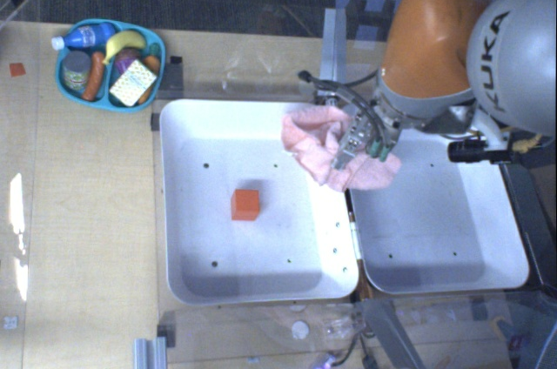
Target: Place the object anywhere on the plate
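Wooden bench (87, 211) — white bins (200, 271), perhaps scuffed

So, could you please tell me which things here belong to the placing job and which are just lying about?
Belonging to the job:
- gripper
- pink cloth, draped at the gripper over the bins' shared edge

Just lying about:
- orange block in the left bin
- blue tray of toy food
- right bin

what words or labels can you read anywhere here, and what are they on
"KUKA": dark letters running up the grey arm.
Blue bottle in the blue tray: has a label, too small to read.
Patterned packet in that tray: print too blurred to read.
Nothing readable on the orange block, the pink cloth or the white bins.
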Robot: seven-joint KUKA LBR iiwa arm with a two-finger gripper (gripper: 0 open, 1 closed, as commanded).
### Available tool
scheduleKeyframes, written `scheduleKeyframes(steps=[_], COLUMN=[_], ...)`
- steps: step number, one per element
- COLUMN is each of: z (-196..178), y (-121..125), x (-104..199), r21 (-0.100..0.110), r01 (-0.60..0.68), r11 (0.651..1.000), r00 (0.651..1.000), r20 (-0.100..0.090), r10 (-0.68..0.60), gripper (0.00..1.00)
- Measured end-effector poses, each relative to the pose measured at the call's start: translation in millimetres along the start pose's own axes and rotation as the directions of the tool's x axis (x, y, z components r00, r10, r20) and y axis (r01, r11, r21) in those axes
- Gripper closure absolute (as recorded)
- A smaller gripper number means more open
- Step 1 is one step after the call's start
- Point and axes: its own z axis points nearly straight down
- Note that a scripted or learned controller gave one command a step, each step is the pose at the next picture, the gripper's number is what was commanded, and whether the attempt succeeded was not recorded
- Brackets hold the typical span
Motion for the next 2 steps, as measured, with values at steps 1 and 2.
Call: scheduleKeyframes(steps=[1,2], z=[1.0,0.6], y=[50.8,50.8], x=[13.2,13.0], r21=[-0.002,-0.002], r01=[0.390,0.390], r11=[0.921,0.921], r00=[0.921,0.921], r20=[0.001,0.002], r10=[-0.390,-0.390], gripper=[1.00,0.00])
